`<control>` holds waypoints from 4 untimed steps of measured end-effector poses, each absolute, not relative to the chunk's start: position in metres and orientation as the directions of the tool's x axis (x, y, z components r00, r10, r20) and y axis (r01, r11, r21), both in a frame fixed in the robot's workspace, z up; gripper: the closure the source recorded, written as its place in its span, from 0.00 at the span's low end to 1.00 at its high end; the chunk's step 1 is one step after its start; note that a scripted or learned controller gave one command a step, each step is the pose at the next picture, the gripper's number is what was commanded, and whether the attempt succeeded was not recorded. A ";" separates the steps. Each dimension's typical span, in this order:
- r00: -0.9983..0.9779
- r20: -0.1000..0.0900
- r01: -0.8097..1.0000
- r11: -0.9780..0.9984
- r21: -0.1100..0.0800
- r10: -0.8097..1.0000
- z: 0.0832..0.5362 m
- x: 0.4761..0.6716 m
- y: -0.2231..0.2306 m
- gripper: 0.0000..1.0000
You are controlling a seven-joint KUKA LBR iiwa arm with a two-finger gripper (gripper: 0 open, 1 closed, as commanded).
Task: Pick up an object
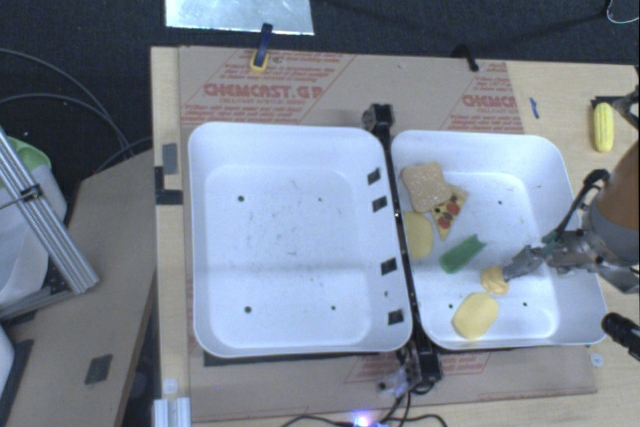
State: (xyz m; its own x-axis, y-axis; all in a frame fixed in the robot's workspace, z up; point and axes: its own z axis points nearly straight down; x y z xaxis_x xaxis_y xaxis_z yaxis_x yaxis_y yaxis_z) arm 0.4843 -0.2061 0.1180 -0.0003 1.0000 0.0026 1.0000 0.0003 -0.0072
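The right bin (520, 165) holds several small items. A tan bread slice (424, 182) lies at its back left, with a pizza-slice toy (451, 209) just beside it. Below them sit a pale yellow piece (418, 236) and a green piece (461, 253). Nearer the front are a small yellow piece (493, 280) and a larger yellow lump (475, 315). My gripper (526, 262) reaches in low from the right, its tip just right of the small yellow piece and close to it. I see nothing held in it.
The left bin (290, 235) lies beside the right one, with a black hinge strip (398, 245) between them. A yellow corn-like item (602, 127) rests on the bench at the far right. Cardboard (330, 85) underlies both bins.
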 end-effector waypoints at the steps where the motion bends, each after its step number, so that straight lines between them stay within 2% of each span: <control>1: -0.008 -0.008 1.000 0.009 0.023 1.000 0.311 0.556 -0.206 0.00; 2: 0.002 0.003 1.000 -0.002 -0.007 1.000 0.230 0.483 -0.207 0.00; 3: 0.002 0.003 1.000 -0.002 0.003 1.000 0.080 0.488 -0.203 0.00; 4: -0.005 -0.003 1.000 0.005 0.008 1.000 0.086 0.513 -0.207 0.00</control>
State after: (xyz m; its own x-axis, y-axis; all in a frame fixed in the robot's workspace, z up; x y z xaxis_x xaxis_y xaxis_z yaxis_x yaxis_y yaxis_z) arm 0.5132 -0.2071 0.0864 -0.0046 1.0000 -0.0033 1.0000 0.0046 0.0080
